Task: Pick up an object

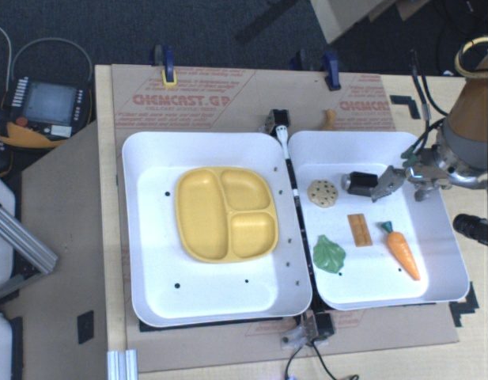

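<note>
Carrot [402,253]: lies slantwise in the right bin [362,290], toward its near right part; green stalk end just beside the brown cracker [359,229], tip pointing at the near rim; to my eye the likeliest object to pick
Pincer [421,177]: hangs over the far right part of the right bin, apart from the carrot; spread or pressed together, I cannot tell (too small and blurred at this slant); nothing seen pinched
Neighbours: cookie [323,192] near the divider; green leaf [329,254] at the near left; neither touches the carrot
Risk, taper: a pinch near the thin tip probably squeezes the carrot out sideways
Risk, crowding: a descent at the stalk end could nudge the cracker
Risk, wall: the carrot sits near the right wall; a drop too far right may strike the rim
Risk, aim: a straight descent from here meets bare bin floor
Left bin [149,291]: carries a yellow divided plate [226,214]; not concerned
</note>
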Available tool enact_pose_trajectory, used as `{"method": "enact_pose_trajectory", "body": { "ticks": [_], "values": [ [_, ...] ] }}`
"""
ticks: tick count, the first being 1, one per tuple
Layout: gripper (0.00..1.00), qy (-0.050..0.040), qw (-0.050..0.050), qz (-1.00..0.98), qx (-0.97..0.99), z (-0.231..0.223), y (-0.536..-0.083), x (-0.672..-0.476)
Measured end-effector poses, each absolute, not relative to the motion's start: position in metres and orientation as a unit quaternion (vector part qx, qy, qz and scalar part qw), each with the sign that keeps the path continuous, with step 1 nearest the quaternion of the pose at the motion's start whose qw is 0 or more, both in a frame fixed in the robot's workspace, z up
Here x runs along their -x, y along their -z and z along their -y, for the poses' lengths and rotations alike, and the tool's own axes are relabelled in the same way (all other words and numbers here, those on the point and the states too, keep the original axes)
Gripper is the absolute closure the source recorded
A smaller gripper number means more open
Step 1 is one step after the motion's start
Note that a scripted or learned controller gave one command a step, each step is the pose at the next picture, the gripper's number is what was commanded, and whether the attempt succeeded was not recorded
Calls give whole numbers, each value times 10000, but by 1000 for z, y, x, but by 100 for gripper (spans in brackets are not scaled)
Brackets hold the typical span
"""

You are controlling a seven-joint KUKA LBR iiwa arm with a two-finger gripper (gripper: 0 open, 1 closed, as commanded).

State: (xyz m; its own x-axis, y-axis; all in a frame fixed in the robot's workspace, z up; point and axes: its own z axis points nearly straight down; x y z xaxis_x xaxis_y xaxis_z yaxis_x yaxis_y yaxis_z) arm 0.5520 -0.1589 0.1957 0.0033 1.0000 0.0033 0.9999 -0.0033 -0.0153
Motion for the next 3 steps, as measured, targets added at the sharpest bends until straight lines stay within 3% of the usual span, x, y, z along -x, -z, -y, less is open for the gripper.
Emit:
{"method": "enact_pose_trajectory", "body": {
  "ticks": [1,3],
  "values": [
    [0,-1,5,7072,7070,158,-203,-555],
    [0,-14,32,7070,7072,149,-115,-559]
  ]
}}
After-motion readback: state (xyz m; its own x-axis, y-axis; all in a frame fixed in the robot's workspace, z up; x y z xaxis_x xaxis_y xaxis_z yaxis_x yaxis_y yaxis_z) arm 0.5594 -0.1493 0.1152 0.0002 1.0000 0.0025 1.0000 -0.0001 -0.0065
